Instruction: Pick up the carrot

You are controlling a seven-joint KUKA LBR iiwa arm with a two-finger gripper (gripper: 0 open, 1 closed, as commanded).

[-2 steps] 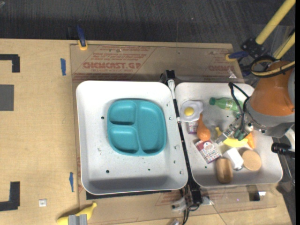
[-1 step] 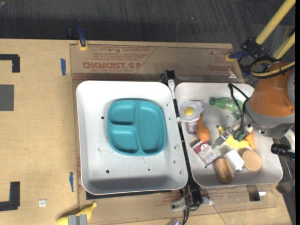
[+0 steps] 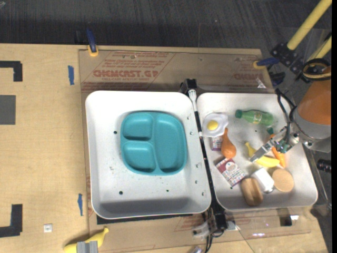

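The carrot [image 3: 278,156], a small orange piece with a green top, lies in the right bin [image 3: 305,194] near its right wall, against a yellow banana [image 3: 266,162]. My gripper [image 3: 266,148] reaches in from the right and sits low over the carrot's left end, partly covering it. The grey arm with its orange band [image 3: 316,107] stands above the bin's right edge.
The right bin also holds an orange pear-shaped piece [image 3: 228,146], a green bottle [image 3: 255,117], a white cup with yellow [image 3: 214,125], a small packet [image 3: 230,172], a brown bread roll [image 3: 251,190] and a tan round piece [image 3: 283,181]. The left bin holds a teal divided plate [image 3: 154,142].
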